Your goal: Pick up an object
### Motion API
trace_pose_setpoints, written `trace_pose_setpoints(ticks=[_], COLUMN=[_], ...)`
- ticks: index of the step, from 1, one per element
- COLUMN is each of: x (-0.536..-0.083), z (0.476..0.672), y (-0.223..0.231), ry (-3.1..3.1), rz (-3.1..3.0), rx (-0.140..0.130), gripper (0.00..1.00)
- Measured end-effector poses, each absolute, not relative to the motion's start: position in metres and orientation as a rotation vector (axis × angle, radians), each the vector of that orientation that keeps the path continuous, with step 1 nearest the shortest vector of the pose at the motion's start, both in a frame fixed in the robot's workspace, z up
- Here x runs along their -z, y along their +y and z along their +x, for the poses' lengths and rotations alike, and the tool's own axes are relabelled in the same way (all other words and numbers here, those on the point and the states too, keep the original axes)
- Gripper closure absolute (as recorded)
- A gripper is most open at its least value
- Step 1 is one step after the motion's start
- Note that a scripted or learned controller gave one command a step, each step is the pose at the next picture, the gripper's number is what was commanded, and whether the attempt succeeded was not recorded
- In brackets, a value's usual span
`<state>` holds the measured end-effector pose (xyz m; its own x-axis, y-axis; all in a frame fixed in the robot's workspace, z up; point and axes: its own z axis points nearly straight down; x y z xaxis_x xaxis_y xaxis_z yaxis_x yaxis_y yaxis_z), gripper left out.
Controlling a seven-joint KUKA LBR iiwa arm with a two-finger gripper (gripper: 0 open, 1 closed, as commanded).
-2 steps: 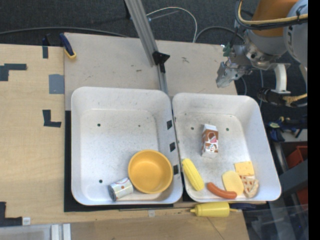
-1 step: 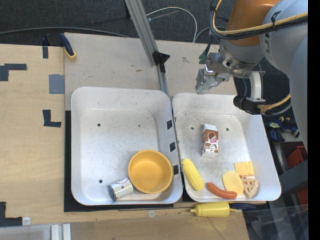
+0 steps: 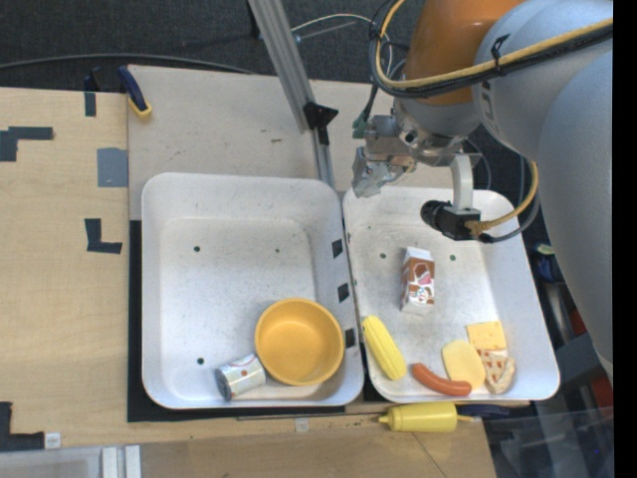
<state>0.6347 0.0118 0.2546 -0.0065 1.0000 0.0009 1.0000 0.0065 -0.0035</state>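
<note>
- A small milk carton (image 3: 419,278) lies in the middle of the right bin (image 3: 523,267), nothing gripping it.
- The gripper (image 3: 370,177) hangs above that bin's far left corner, well apart from the carton; its state cannot be told.
- A corn cob (image 3: 383,347), sausage (image 3: 439,379), cheese wedge (image 3: 487,338) and pizza slice (image 3: 498,371) line the near edge.
- In the left bin (image 3: 164,267), a yellow bowl (image 3: 299,341) touches a tin can (image 3: 240,376).

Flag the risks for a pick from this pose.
1. The gripper sits over the rim at the right bin's far-left corner; a straight descent could hit the rim.
2. The cheese wedge, pizza slice and hot dog crowd together, so fingers may nudge neighbours.
3. The corn cob lies against the bin wall, leaving little finger room.
</note>
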Motion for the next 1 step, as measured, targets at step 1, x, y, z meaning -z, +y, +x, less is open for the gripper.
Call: trace_pose_setpoints(ticks=[1], x=[-0.2419], z=[0.6257], y=[0.0568], ry=[-2.226], rz=[-2.213], rx=[-0.004], gripper=[1.00])
